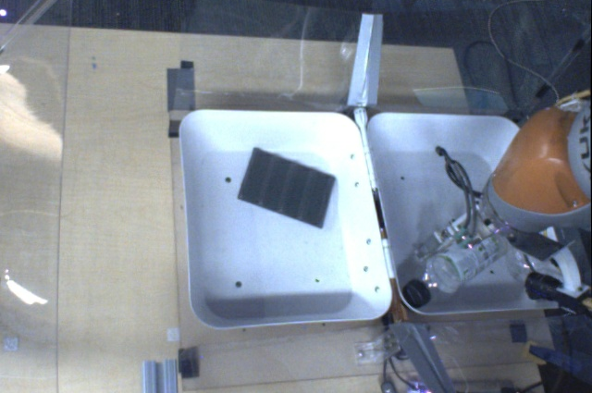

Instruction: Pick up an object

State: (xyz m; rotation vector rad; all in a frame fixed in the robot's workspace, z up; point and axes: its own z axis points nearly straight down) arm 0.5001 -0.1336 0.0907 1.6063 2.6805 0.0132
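Pincer [467, 243] is down over the clear bottle [458, 269] at the right bin's [407, 151] front edge; grip state I can't tell; next comes a clean lift.

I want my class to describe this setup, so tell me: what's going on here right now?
A grey robot arm with an orange band reaches from the right into the right bin. Its gripper is down at a clear plastic bottle with a dark cap lying on its side near the bin's front edge. Whether it has hold of the bottle can't be told. A dark rectangular pad lies flat in the left bin, untouched.
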